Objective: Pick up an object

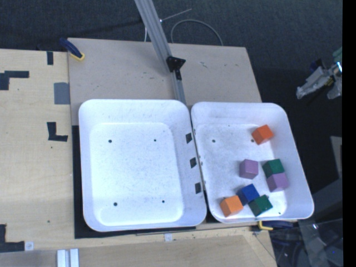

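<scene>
**Pre-grasp: gripper parked off the bins, nothing held**

Currently I read this as the very start of the pick: no approach made, no block chosen. The gripper point(321, 82) sits at the far right of the view, off the bench and well apart from both bins, seen as a small pale shape against dark floor. It is too small and blurred for me to tell how the jaws stand; nothing visible is held in them.

All candidates lie in the right bin point(233, 113). Inventory:
- orange block point(262, 133), alone near the upper right corner, clear on all sides
- purple block point(248, 168), mid-bin, just beside the green block point(273, 166)
- second purple block point(277, 181), touching or nearly touching that green block from below
- blue block point(248, 193), second orange block point(231, 205) and second green block point(260, 205), bunched at the near edge

The left bin point(89, 115) holds no blocks.

Judgement on next move: bring the arm in over the right bin and descend on a single block. The upper orange block looks the easiest target, having free room around it for the fingers. The near-edge cluster is riskier: the blocks crowd each other and sit close to the bin wall, so a finger could land on a neighbour.

Arm pose: little of it in frame beyond the end piece; wrist orientation not readable.
</scene>
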